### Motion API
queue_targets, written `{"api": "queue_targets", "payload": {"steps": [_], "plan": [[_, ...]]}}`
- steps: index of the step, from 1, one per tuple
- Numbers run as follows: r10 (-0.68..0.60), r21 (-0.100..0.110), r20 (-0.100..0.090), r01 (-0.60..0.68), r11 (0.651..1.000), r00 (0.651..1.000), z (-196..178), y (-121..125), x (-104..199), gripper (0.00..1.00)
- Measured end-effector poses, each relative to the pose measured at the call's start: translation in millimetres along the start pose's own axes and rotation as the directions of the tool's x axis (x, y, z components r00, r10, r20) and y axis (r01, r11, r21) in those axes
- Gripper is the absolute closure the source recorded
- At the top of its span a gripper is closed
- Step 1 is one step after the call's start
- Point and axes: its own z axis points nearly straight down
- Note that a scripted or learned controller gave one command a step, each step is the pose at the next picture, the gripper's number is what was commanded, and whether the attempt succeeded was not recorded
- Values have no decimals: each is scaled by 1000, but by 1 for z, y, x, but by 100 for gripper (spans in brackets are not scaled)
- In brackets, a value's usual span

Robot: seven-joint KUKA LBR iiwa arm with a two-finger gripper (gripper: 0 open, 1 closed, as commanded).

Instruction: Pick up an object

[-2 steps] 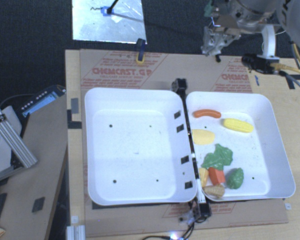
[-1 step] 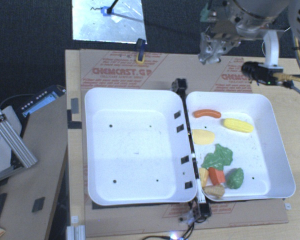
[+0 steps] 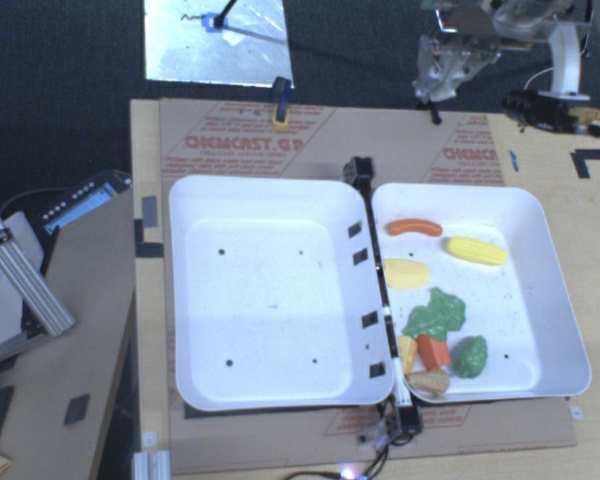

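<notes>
Nearest the camera, at the front edge of the right bin (image 3: 540, 268), a small cluster lies against the divider: a tan lump (image 3: 429, 381), an orange-red piece (image 3: 433, 352), a pale yellow wedge (image 3: 408, 350) and a dark green round piece (image 3: 470, 357), all touching or just beside one another. Behind them sits a leafy green piece (image 3: 437, 313), then a flat yellow oval (image 3: 406, 273). Farther back lie a yellow corn cob (image 3: 475, 251) and, nearest the bin's rear wall, an orange sausage (image 3: 413, 228). The left bin (image 3: 260, 288) shows 4 dark dots on its floor.

These look like light, stiff plastic play food, probably smooth and a bit slippery. The corn cob and the sausage stand apart from the rest, so either seems the easiest choice; I would pinch one across its short width at the middle, where its length will not tip it out.

Beyond the bins, above the cardboard's far edge, hangs the gripper (image 3: 436, 80), well apart from every object and touching nothing. How wide its claw stands I cannot tell from here.
</notes>
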Motion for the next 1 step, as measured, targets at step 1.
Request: {"api": "queue_targets", "payload": {"steps": [1], "plan": [[0,-2,0,0,1000,1000,-42,32,-11,100]]}}
